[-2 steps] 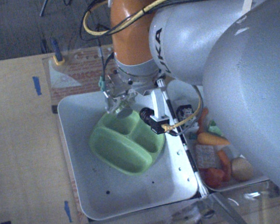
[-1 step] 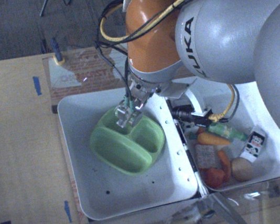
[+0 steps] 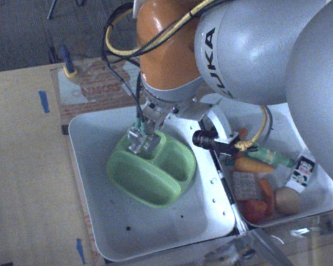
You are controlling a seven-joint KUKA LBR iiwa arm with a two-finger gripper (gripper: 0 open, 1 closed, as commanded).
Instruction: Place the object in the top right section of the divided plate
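A green divided plate [image 3: 151, 171] lies tilted in the left white bin [image 3: 108, 221]. My gripper [image 3: 143, 139] hangs right over the plate's upper edge, its metal fingertips down at the rim of the upper section. The big grey and orange arm covers everything above it. I cannot make out any object between the fingers, and the wrist hides the gap between them.
The right bin [image 3: 329, 197] holds several food items: a carrot [image 3: 253, 164], a green bottle [image 3: 274, 156], a red piece [image 3: 254, 209], a beige egg-like item [image 3: 286, 200] and a small white box [image 3: 302, 170]. A wooden bench surrounds the bins.
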